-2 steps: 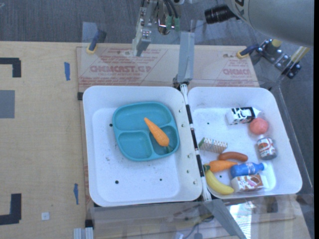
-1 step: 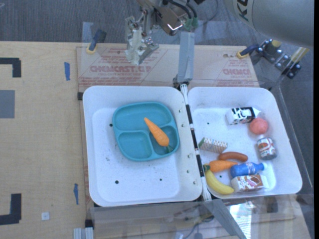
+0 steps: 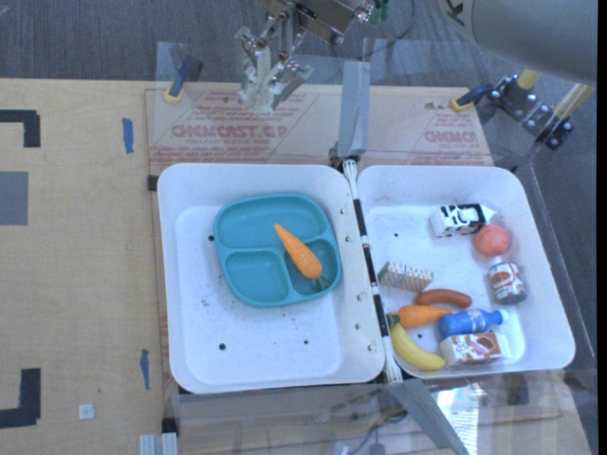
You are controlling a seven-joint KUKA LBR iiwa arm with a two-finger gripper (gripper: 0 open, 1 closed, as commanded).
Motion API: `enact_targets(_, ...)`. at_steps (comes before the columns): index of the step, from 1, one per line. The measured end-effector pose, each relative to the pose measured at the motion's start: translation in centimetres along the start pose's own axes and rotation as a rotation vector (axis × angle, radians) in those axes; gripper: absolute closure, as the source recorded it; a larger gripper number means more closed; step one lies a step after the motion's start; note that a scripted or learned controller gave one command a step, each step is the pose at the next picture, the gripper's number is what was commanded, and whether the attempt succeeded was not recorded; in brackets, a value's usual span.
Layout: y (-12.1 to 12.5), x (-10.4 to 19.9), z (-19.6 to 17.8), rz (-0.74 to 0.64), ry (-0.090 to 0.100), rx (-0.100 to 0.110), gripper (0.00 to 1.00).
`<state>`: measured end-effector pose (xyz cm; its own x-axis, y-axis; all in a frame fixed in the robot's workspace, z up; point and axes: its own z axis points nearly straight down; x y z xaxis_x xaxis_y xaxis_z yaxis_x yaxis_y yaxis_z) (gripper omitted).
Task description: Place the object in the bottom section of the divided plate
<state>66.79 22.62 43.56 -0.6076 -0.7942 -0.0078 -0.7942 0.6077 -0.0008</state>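
Note:
A teal divided plate (image 3: 248, 245) lies in the left white bin (image 3: 190, 282). An orange toy carrot (image 3: 298, 250) rests on it at a slant. It runs from the plate's centre ridge down into the lower right section, green end toward the plate's right rim. My gripper (image 3: 268, 91) hangs well above and beyond the bins, over the clear sheet at the back. Its fingers (image 3: 254, 76) are open with nothing between them. It is far from the plate and carrot.
The right bin (image 3: 541, 207) holds several toys: a black-and-white carton (image 3: 461, 219), a pink ball (image 3: 492, 240), a small can (image 3: 506, 282), a sausage (image 3: 443, 299), a blue bottle (image 3: 469, 322) and a banana (image 3: 415, 348). A grey divider (image 3: 355, 112) stands behind the bins.

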Motion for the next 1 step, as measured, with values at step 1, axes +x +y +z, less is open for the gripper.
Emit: enact_targets(1, -1.02, 1.32, 0.03, -0.457, 0.002, -0.004, 1.00)
